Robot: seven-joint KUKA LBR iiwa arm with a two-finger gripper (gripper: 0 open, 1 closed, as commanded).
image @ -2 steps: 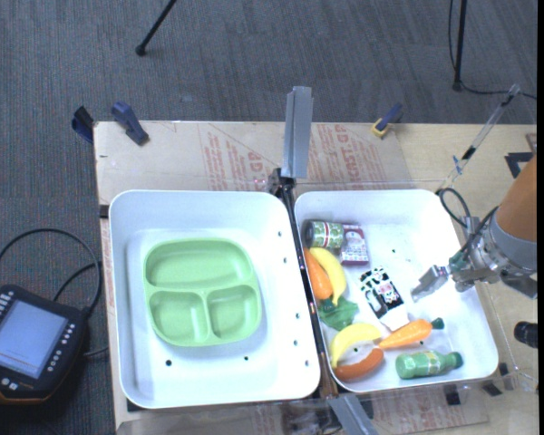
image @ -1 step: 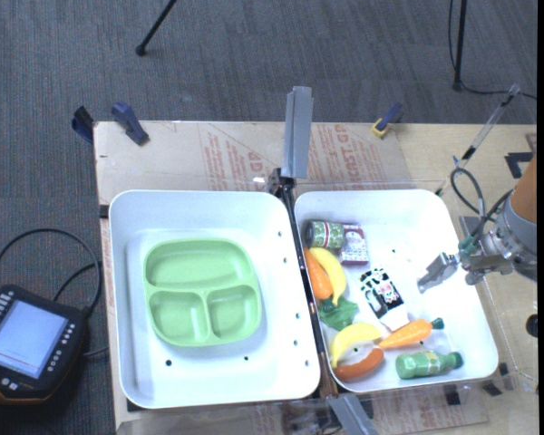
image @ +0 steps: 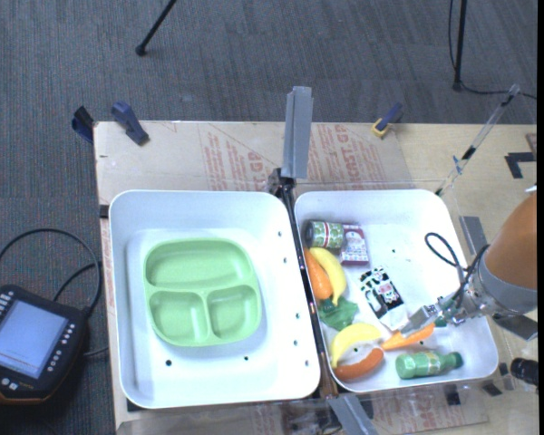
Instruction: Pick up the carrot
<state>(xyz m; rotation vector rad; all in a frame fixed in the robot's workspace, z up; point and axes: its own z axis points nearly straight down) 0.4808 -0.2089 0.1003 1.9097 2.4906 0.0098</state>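
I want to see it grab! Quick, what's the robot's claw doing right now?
Gripper: over the right bin, right by the carrot; open or shut cannot be told.

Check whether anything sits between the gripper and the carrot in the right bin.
Nothing visible does. The gripper is low in the right bin, right above the carrot, which lies orange and slanted near the front wall. The green bottle lies beside it toward the front, and a banana piece at its left end.
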